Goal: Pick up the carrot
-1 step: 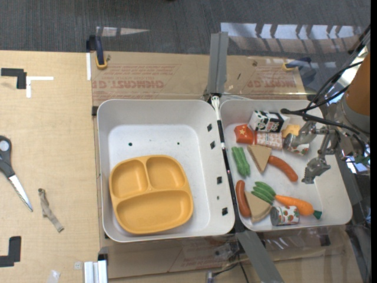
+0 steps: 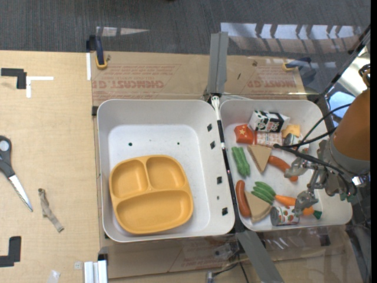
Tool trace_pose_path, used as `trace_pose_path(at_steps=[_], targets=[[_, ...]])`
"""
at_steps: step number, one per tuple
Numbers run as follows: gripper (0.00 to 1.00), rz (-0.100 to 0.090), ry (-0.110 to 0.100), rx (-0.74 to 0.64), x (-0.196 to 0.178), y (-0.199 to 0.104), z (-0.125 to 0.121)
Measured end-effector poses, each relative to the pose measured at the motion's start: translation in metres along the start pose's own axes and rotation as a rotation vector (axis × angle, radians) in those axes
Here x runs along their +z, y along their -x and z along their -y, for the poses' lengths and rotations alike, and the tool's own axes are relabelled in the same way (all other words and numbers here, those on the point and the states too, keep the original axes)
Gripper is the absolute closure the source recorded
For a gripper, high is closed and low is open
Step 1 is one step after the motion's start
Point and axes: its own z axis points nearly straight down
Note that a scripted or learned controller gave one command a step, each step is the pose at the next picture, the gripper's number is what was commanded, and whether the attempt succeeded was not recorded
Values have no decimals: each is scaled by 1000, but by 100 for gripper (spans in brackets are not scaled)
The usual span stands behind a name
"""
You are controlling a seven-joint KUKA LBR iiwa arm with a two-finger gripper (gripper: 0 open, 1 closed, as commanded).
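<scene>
The carrot (image 2: 287,200), a small orange toy with a green top, lies near the front right corner of the right bin (image 2: 339,220). My gripper (image 2: 301,186) hangs over that corner, reaching in from the right. One finger (image 2: 296,170) is behind the carrot and the other finger (image 2: 306,201) is at the carrot's right end. The fingers stand apart, so the gripper is open, and I see nothing held between them. A second orange piece (image 2: 279,163) lies further back, beside a tan wedge (image 2: 259,157).
The right bin is crowded: green pod (image 2: 240,161), red sausage (image 2: 241,198), green pepper (image 2: 263,190), small carton (image 2: 285,217) and cow-print box (image 2: 266,121). The left bin (image 2: 118,119) holds a yellow divided plate (image 2: 152,193). Scissors (image 2: 12,173) lie on the bench at left.
</scene>
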Motion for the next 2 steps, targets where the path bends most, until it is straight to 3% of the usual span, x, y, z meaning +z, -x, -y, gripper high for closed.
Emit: trace_pose_path(at_steps=[1,2], targets=[[0,41,-4,81,31,13,2],[0,44,-10,97,31,12,-1]])
